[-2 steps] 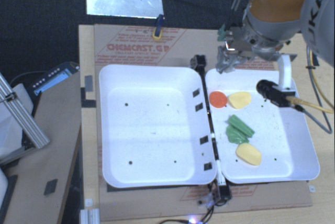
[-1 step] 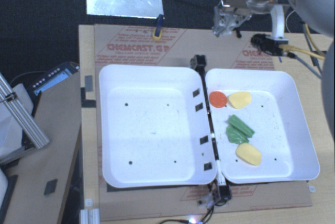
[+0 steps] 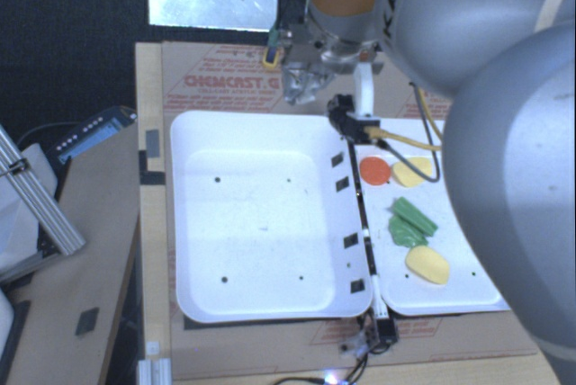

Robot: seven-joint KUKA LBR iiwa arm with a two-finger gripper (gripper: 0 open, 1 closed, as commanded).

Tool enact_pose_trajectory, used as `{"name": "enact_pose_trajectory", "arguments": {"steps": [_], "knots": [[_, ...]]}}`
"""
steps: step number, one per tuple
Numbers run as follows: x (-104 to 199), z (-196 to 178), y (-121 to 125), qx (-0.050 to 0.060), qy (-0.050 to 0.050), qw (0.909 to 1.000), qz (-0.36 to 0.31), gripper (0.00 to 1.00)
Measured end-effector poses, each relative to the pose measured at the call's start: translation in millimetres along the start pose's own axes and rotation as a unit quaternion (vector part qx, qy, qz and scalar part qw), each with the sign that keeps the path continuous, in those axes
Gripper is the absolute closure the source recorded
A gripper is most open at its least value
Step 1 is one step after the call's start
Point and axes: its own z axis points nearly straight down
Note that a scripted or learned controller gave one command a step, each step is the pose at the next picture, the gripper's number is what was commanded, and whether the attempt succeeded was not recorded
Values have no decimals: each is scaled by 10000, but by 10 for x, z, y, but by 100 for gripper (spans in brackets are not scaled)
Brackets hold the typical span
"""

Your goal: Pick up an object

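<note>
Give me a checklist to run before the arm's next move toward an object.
1. Objects to pick are present: ok. The right bin holds an orange disc, a pale yellow piece, a green piece and a yellow piece.
2. Gripper above a target: not ok. The gripper hangs near the far rim of the left bin, away from all four.
3. Targets apart from each other: cannot tell for the orange disc and pale yellow piece, which lie close together.
4. Whole right bin in sight: not ok. The arm covers its right side.
5. Gripper ready to close: cannot tell.
</note>
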Motion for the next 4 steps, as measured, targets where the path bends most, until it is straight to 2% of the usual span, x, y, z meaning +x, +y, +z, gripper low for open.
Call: {"name": "enact_pose_trajectory", "arguments": {"steps": [1,2,3,4], "knots": [[939,-782,16,-61,14,10000,-2,100],[883,-2440,-260,-111,25,9999,21,100],[52,-2286,-105,-25,-21,10000,87,100],[667,-1485,-659,23,-11,10000,7,100]]}}
